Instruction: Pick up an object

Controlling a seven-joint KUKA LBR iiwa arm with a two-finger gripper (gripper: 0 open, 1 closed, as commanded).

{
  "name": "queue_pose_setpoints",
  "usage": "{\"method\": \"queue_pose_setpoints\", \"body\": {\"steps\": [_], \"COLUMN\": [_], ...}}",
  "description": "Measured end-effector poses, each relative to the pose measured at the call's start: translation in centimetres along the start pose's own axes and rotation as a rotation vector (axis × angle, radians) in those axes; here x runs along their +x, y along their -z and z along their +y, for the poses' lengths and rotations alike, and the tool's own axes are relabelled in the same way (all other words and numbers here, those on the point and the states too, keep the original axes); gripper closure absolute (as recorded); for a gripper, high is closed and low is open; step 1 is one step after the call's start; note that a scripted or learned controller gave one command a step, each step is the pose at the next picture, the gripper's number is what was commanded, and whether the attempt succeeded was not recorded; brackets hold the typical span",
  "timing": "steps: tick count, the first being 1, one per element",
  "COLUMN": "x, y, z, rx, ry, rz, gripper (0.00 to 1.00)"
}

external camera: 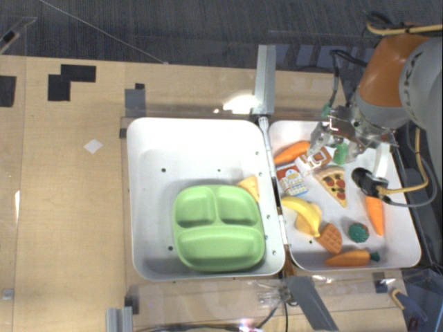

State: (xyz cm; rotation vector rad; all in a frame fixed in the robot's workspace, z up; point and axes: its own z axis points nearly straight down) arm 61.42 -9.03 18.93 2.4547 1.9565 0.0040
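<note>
Over the right-hand bin (408, 251) the pincer (331, 142) hangs low at the far end, its grey arm (398, 75) reaching in from the right. Whether it is spread or pressed together I cannot tell, and nothing can be made out between its tips.

The toy food lies loose and mixed in this bin, probably tipped in as a jumble so that any piece can serve as the pick. Just under and slightly left of the pincer lies an orange carrot (292, 151), and beside that a small printed packet (293, 180). A little nearer the camera than the pincer sits a pizza slice (335, 185). Further toward the camera are a banana (306, 214), a waffle-like piece (331, 237), a green round thing (358, 232) and two more carrots (374, 214) (349, 258).

Well to the pincer's left, in the other bin (149, 158), a green divided plate (218, 227) rests flat with a yellow wedge (249, 185) at its far corner.

My judgement is that the first carrot or the packet is the likeliest target, being closest beneath the tool.
</note>
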Motion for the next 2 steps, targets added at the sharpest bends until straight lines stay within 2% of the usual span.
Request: {"method": "queue_pose_setpoints", "body": {"steps": [1, 2], "x": [-1.4, -5.3], "y": [-7.9, -8.3], "z": [-2.0, -6.7], "rx": [-0.012, -0.052], "ry": [0.045, 0.096], "rz": [0.002, 0.003], "gripper": [0.00, 0.00]}}
